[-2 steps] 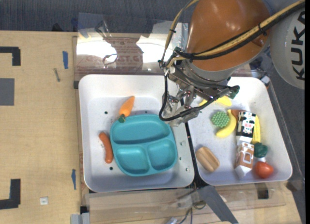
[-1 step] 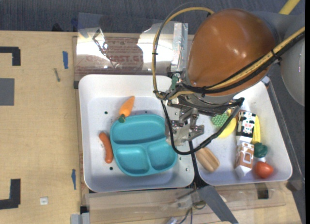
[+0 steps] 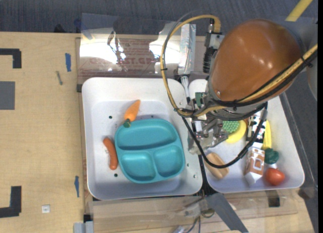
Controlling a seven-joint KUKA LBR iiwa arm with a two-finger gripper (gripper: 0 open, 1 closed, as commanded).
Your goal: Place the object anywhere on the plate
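A teal plate (image 3: 149,150) with three compartments lies in the left bin (image 3: 96,101), with nothing on it. An orange carrot (image 3: 131,111) rests against the plate's upper left rim. A reddish sausage (image 3: 110,152) lies just left of the plate. My gripper (image 3: 205,135) hangs under the orange wrist band (image 3: 255,58), over the left edge of the right bin (image 3: 292,171), close to the wall between the two bins. A tan bread piece (image 3: 217,160) lies just below the gripper. Cables and the wrist hide much of the gripper.
In the right bin lie a yellow and green item (image 3: 234,128), a yellow strip (image 3: 266,135), a small carton (image 3: 255,162), a red tomato (image 3: 275,176) and a green piece (image 3: 271,155). Black and yellow cables (image 3: 174,83) loop over the bin divider.
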